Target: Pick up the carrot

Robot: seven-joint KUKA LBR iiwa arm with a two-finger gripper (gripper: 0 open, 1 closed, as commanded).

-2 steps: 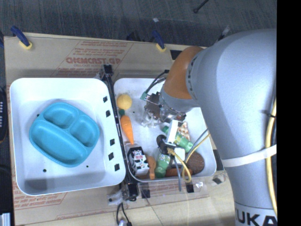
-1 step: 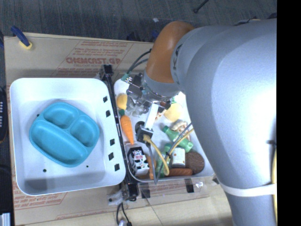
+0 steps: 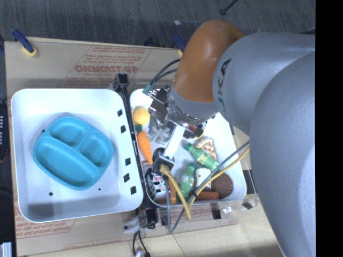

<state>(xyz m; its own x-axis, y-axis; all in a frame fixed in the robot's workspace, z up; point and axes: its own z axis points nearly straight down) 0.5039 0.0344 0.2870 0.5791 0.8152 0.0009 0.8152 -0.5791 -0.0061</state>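
Pincer (image 3: 158, 123) position: low over the right bin (image 3: 239, 171), in its left half, beneath my grey wrist and orange band. Whether it is released or clenched I cannot tell from this angle.

Carrot (image 3: 143, 146) location: right bin, flat on the floor, its long axis running along the left wall. It lies just beside my pincer, on the side nearer the left bin, and I cannot tell whether the two touch.

Adjacent items, same bin:
- A yellow rounded fruit (image 3: 140, 115) sits at the carrot's far end, close to the same wall.
- A green bottle (image 3: 202, 155) lies tilted to the right of my pincer, with a pale waffle-like piece (image 3: 207, 144) just behind it.
- A second green item (image 3: 187, 179) lies nearer the front wall.
- A brown round piece (image 3: 221, 183) and a reddish sausage (image 3: 207, 195) occupy the front right corner, touching or nearly so.

Left bin (image 3: 21, 143): holds a blue divided plate (image 3: 74, 151), well apart from the carrot.

Both bins rest on a surface (image 3: 107, 60) covered with printed cardboard.
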